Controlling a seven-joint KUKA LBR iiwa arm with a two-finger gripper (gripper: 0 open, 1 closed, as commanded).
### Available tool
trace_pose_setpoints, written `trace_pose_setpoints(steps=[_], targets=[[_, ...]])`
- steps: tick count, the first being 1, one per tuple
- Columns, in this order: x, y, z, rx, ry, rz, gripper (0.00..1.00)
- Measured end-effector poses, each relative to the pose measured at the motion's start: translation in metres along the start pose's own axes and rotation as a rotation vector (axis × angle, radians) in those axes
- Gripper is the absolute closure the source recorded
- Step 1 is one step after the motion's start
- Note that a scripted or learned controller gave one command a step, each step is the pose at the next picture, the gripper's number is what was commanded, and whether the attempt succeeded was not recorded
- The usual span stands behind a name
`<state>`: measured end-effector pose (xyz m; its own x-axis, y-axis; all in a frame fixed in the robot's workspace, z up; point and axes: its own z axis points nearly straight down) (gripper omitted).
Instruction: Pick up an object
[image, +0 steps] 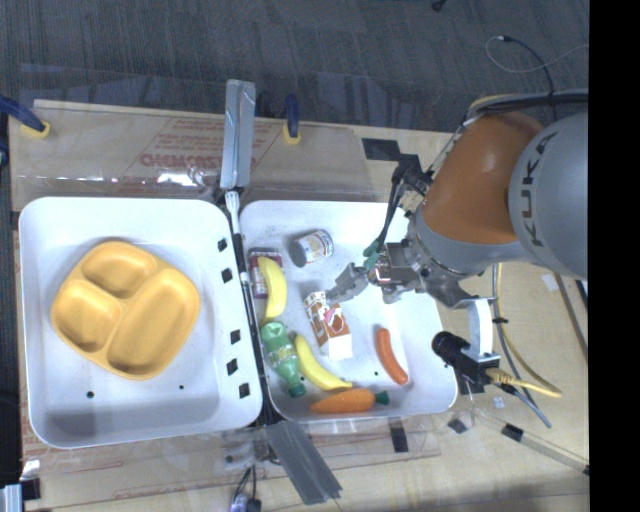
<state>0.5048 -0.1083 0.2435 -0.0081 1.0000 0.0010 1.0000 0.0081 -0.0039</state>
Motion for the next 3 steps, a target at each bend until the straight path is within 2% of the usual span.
trace_pose_setpoints(steps=[1,2,3], targets=[[-0.009,0.034,0.139,0.002,0.000,0.195,0.00],[-0.009,0.034,0.129,0.003,-0.001,0.189,1.00],[0.001,0.048,0.121,-0.001,-0.001,0.229,1.00]])
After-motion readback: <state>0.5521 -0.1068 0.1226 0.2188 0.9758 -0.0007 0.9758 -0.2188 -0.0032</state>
